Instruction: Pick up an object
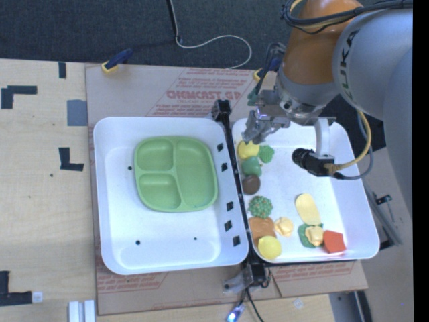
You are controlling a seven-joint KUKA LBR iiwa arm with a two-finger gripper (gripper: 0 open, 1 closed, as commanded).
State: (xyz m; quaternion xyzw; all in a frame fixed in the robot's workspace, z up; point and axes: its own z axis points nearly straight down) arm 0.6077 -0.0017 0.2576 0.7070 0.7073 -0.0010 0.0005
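Your hand sits low over the right bin's upper left corner, just above a yellow piece lying beside a green one. You cannot tell its grip from here. A green plate lies in the left bin.

Counts: 2 white bins, left bin and right bin. Left one: 1 green divided plate with 3 compartments. Right one: about 10 small toy food pieces. Yellow: 4, namely one under the arm, one oval, one round at the front, one small pale piece. Green: 3, at, and a broccoli-like one. Brown ball: 1. Orange-brown block: 1. Red block: 1. Plus 1 mixed green-yellow piece.
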